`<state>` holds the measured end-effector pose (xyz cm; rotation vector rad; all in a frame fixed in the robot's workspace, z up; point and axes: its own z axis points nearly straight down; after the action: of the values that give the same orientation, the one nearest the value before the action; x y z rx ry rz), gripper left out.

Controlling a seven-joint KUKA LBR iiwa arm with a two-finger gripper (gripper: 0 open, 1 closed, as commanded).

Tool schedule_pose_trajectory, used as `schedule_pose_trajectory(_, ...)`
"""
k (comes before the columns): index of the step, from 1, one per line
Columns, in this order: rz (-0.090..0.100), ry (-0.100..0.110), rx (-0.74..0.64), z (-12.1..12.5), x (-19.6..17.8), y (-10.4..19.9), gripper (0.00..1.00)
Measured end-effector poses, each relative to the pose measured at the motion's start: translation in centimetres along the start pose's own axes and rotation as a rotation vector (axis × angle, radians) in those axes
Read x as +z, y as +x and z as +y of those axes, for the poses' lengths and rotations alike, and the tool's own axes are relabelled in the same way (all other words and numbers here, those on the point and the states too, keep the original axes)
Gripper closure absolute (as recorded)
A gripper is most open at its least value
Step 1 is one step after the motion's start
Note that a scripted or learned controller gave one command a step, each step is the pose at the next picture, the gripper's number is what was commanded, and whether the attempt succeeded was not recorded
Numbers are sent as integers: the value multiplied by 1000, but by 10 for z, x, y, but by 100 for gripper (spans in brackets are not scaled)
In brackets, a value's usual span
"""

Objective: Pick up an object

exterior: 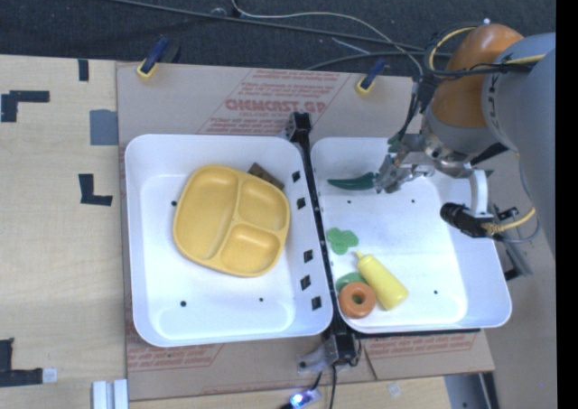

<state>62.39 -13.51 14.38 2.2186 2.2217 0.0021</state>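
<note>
Item logged: my claw point(390, 178), grip state I cannot tell, sits at the right end of a dark green piece point(350, 184) lying crosswise, leftward.

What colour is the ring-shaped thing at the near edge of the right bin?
Orange: the ring lies beside the yellow bottle, clear in the camera view.

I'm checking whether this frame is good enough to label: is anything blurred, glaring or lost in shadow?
Camera view: even, soft light; the yellow tray and yellow bottle read sharp. White bin walls are bright, close to washing out. The hand is small and dark near a green object, so its detail blurs.
</note>
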Motion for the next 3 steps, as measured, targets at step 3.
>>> schedule_pose_trajectory(3, 0, 4, -4, -1, -108, 57, 100)
